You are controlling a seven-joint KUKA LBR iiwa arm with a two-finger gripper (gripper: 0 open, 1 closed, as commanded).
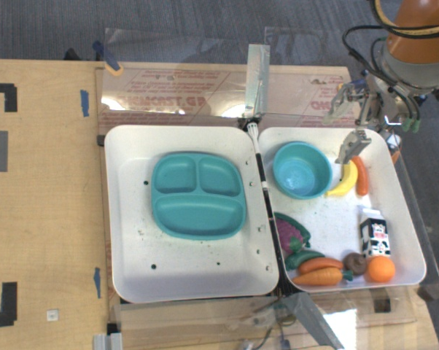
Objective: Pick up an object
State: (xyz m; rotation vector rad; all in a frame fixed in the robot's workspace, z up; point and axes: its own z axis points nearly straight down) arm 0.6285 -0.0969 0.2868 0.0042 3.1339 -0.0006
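My gripper (370, 141) hangs over the far right corner of the right bin (329, 217), its fingers (351, 146) spread open with nothing between them. Just below it lie a yellow banana (343, 184) and an orange sausage-shaped toy (362, 177), side by side. A teal bowl (301, 169) stands to their left. Nearer the front are a cow-patterned carton (375, 236), an orange (381, 270), a brown donut (355, 262), two carrots (319, 271) and a purple and green toy (292, 235).
The left bin (132, 254) holds a teal divided plate (199, 195). A metal divider post (257, 79) rises behind the seam between the bins. Cables (365, 42) hang near the arm at the top right.
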